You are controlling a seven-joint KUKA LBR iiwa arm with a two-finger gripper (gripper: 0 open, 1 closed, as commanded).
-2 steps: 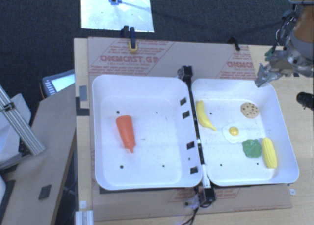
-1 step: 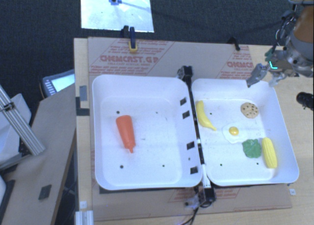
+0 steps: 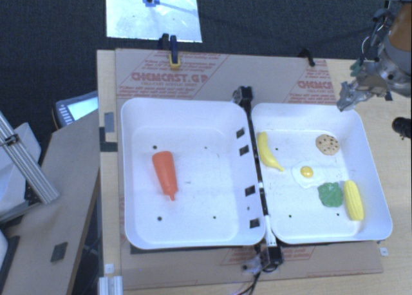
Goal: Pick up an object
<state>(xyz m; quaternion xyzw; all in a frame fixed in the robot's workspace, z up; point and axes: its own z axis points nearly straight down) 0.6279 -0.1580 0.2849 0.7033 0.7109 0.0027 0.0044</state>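
An orange carrot (image 3: 165,172) lies in the left bin (image 3: 135,223). The right bin (image 3: 373,223) holds a yellow banana (image 3: 267,151), a cookie (image 3: 327,143), a fried egg (image 3: 308,174), a green leafy piece (image 3: 331,194) and a yellow corn cob (image 3: 353,199). My gripper (image 3: 348,98) hangs at the right, above the right bin's far right corner and apart from every object. Nothing shows between its fingers.
Both white bins sit on a cardboard-covered bench. A shiny metal plate (image 3: 153,4) lies beyond the bench at the top. An aluminium rail (image 3: 26,165) and a grey side surface stand to the left. A black divider clip row runs between the bins.
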